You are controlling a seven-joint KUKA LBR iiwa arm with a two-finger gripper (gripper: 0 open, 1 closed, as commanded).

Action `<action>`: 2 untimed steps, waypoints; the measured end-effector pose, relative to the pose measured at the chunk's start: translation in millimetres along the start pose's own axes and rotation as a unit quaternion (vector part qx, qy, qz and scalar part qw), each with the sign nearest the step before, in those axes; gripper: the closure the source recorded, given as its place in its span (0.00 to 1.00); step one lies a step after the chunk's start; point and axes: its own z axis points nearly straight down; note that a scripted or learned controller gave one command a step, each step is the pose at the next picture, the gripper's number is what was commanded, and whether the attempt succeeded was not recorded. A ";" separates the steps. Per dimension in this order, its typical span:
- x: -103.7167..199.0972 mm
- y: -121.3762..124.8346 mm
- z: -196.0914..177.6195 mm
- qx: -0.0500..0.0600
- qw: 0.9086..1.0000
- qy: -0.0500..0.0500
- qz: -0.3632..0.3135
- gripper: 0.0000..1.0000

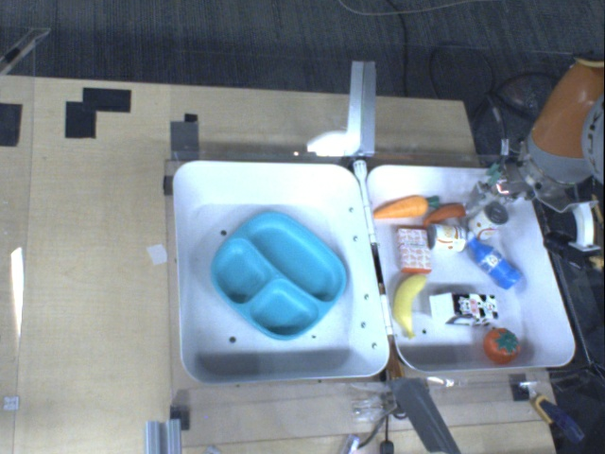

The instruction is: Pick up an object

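A slanted overhead view of a pale wooden worktop (95, 282) carrying two shallow white bins side by side. The left bin (198, 348) holds a blue divided plate (277, 272) with three compartments, lying flat near its middle.

The right bin (558, 334) holds a scatter of small things. At its upper left lies a carrot (403, 207), long axis nearly level across the picture, thick end toward the right and narrow tip toward the divider between the bins. Just right of it lies a smaller orange-brown piece (445, 214). Below the carrot sits a small red and white packet (413, 250), and below that a banana (407, 304), long axis running up and down the picture, curved, its lower tip near the front wall. To the right of the banana lies a small carton with black and white markings (465, 307), and near the front right corner a red tomato (502, 344). A blue bottle (493, 262) lies on its side, slanting from upper left to lower right, white cap toward the upper left.

The grey arm with its orange band (565, 112) reaches in from the right. Its claw (492, 200) hangs over the bin's upper right area, just above the bottle's cap. Whether the claw is open or closed cannot be told; the parts there are too small and cluttered.
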 end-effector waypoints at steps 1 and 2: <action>48.6 -9.6 -99.6 0.014 0.995 0.010 -0.103 1.00; 26.1 -36.6 -214.4 0.014 0.989 0.010 -0.145 1.00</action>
